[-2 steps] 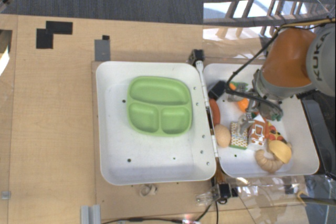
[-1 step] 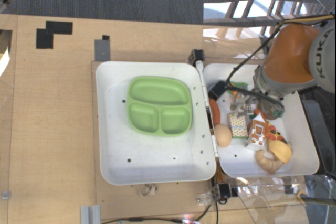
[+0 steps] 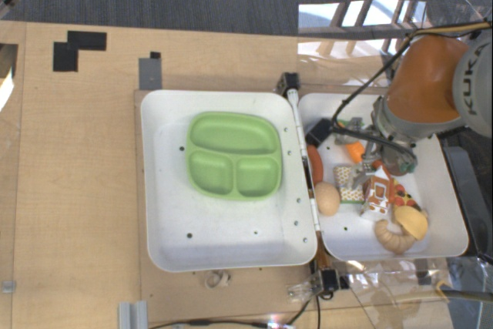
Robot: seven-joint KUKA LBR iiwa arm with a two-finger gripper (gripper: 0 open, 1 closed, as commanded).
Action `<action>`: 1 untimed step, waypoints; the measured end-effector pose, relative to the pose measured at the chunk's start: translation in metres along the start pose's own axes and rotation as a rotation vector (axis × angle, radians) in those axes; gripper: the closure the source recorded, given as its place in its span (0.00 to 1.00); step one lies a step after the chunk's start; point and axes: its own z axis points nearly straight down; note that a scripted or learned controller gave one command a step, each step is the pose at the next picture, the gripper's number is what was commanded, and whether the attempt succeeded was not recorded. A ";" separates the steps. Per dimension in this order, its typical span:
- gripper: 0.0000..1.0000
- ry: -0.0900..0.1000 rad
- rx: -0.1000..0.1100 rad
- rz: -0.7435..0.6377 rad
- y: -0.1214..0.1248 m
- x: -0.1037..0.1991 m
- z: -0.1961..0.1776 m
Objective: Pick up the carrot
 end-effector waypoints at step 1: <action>0.00 0.000 0.008 0.272 0.014 0.010 0.010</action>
